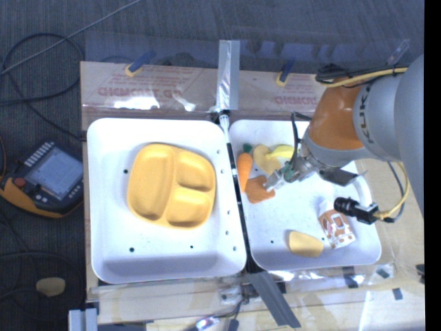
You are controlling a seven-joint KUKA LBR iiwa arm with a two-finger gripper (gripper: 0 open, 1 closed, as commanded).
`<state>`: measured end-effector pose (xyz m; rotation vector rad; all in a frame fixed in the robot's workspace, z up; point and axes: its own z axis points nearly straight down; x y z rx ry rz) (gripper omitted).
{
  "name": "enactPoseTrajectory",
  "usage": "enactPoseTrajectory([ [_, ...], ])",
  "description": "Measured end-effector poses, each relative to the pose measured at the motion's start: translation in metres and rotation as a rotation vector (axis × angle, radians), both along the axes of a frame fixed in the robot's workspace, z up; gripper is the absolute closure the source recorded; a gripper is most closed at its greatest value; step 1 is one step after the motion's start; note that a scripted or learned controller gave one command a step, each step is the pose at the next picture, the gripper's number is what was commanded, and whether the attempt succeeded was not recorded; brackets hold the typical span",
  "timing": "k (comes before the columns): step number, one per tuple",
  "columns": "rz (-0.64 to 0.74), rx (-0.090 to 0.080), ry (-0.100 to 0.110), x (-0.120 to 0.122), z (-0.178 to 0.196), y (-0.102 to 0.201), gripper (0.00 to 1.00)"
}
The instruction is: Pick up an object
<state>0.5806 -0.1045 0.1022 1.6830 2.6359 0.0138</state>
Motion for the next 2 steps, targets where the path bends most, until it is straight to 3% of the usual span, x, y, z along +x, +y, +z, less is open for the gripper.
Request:
enactPoseTrajectory([
  [1, -0.228, 0.002, 0.019, -0.032, 0.081, 0.068, 1.0],
  [2, -0.34, 0.001, 0.021, -0.015, 0.08, 0.091, 1.0],
])
